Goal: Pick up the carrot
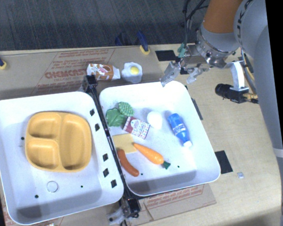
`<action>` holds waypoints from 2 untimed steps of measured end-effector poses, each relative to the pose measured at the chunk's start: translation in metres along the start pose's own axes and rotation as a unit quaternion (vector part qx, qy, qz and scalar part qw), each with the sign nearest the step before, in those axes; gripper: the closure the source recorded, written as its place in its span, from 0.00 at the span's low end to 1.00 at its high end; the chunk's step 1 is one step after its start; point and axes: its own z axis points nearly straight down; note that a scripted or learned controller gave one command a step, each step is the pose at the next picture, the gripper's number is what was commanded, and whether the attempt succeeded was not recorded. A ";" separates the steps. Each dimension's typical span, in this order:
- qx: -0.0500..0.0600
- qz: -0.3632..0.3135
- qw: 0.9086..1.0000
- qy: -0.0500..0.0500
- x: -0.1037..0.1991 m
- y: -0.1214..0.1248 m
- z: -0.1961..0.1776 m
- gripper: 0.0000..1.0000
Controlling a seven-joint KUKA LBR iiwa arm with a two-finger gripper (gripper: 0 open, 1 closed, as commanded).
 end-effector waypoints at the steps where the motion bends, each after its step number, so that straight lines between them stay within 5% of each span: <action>1: 0.001 -0.004 1.000 0.000 -0.004 -0.075 0.056 0.00; 2: 0.001 -0.012 1.000 0.001 0.030 -0.164 0.130 0.00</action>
